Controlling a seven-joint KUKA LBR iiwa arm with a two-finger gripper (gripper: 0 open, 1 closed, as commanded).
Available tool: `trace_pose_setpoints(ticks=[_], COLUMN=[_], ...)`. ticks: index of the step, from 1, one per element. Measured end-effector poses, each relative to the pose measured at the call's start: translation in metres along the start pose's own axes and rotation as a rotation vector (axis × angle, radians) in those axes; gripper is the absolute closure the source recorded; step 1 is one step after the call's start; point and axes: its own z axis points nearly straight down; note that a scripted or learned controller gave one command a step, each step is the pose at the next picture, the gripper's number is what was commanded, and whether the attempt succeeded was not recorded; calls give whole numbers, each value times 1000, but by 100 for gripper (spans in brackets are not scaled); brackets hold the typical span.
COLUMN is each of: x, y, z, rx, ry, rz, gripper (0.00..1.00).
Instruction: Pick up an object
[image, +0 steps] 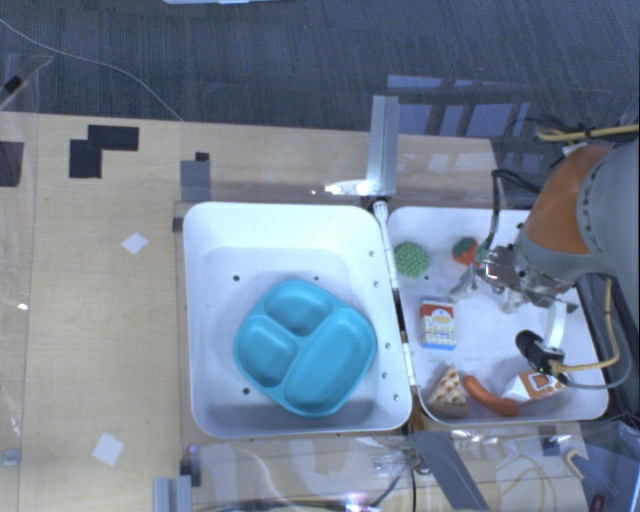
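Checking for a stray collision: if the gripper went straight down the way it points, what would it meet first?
Probably bare floor of the right bin, beside the small carton. The gripper hangs near the orange-green toy; depth is unclear from above.

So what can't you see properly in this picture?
- Gripper: in the camera view the arm's wrist covers it, so its fingers can't be read.
- Orange-and-green toy: partly behind the gripper and too small to name.
- Small carton: label too small to read.
- White packet: a black cable crosses it.
- Right bin: the arm hides its far side.
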Motion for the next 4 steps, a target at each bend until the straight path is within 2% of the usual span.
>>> trace_pose_setpoints(ticks=[1,2,3,4], x=[37,39,39,21], y=[50,52,52,-21], z=[-38,-49,-49,-14], rx=[5,1,1,-13], ry=[0,-1,-1,2], rz=[-26,-37,-38,-222], gripper=[0,100,0,0])
